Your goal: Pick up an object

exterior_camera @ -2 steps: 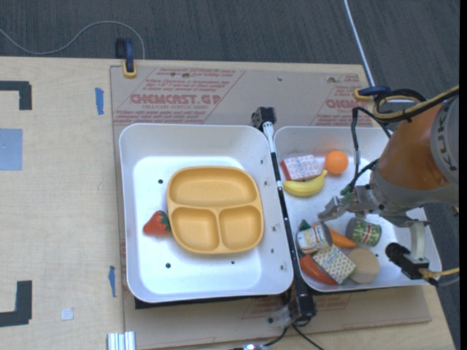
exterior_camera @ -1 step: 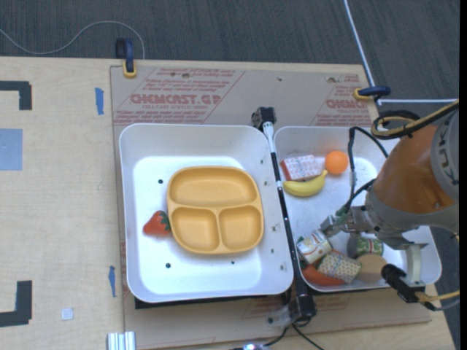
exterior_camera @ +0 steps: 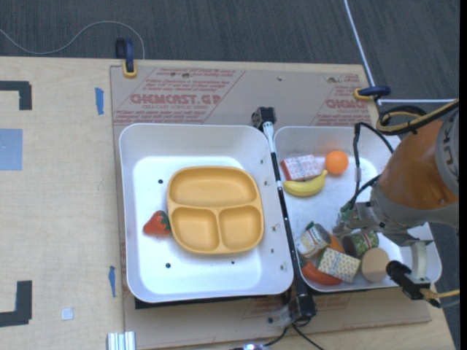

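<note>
The arm's wrist is hiding the gripper (exterior_camera: 357, 221), so I cannot tell its state; it is hovering over cluttered toys (exterior_camera: 337, 257) lying in the right bin (exterior_camera: 310, 138).

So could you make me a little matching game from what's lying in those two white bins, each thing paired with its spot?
Things:
1. strawberry
2. orange ball
3. banana
4. yellow divided tray

Places:
A. middle of the left bin
B. far end of the right bin
C. left bin, touching the tray's left edge
D. right bin, just in front of the red-and-white packet

Pairs: 1-C, 2-B, 3-D, 4-A
</note>
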`<move>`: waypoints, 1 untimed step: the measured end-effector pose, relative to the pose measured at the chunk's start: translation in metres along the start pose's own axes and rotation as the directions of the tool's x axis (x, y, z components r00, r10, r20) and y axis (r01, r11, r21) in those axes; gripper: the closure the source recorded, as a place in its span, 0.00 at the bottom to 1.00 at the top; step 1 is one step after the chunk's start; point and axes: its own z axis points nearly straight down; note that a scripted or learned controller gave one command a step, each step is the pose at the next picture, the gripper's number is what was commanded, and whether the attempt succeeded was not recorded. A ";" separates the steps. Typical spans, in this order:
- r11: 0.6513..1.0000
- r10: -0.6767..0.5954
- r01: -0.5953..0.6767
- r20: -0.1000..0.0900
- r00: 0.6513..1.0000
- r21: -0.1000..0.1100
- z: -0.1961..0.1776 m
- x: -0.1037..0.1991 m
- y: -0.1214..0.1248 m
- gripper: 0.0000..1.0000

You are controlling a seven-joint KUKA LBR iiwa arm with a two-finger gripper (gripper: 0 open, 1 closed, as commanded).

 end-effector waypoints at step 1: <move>1.000 -0.006 0.007 -0.020 1.000 0.031 -0.085 0.068 -0.005 1.00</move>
